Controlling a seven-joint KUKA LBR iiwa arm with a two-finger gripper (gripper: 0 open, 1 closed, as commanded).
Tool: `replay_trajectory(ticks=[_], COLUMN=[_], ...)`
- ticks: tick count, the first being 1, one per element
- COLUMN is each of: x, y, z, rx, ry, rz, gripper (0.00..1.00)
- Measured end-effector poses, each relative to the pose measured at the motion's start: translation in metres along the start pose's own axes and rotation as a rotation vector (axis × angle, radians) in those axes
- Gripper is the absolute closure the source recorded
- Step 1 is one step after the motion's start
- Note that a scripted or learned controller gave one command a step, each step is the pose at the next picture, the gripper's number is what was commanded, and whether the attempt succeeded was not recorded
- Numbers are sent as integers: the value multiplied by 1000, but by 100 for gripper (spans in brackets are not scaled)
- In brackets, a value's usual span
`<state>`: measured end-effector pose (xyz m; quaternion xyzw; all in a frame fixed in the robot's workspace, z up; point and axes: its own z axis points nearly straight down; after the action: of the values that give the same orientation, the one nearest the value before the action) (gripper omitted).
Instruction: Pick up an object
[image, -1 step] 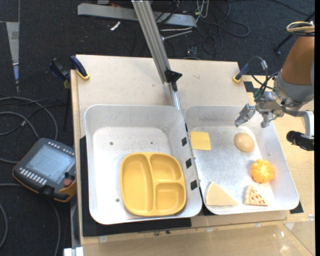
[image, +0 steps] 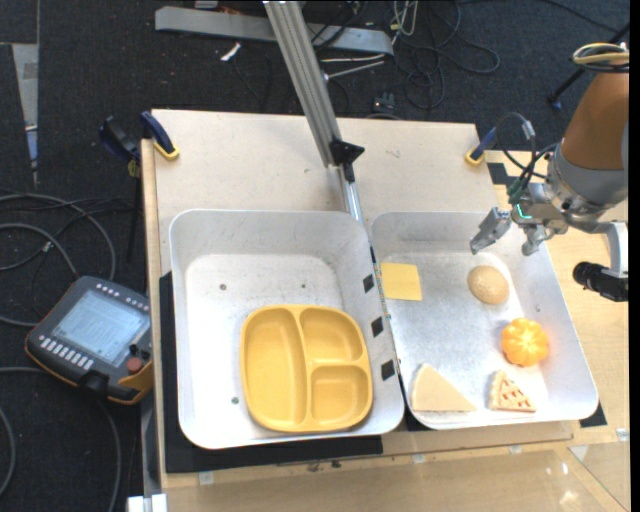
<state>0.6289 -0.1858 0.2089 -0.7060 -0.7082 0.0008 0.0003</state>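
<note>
I'm on the approach: gripper (image: 510, 232) fingers spread, empty, above the egg (image: 488, 284); next I descend and close.

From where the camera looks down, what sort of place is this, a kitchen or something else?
Most likely a robotics lab, not a kitchen. A robot arm reaches over two white bins on a bench, a handheld control pendant lies on the floor among loose cables, and the food looks like toys, such as the orange.

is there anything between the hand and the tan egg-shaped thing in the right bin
No. In the camera view the hand hangs just above the egg-shaped thing, fingers spread, with bare white floor of the right bin between them.
</note>
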Motion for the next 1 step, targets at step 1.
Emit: replay_trajectory(ticks=[1], x=[9], y=[-8], z=[55], rx=[4], ry=[2], rz=[2], gripper=[0])
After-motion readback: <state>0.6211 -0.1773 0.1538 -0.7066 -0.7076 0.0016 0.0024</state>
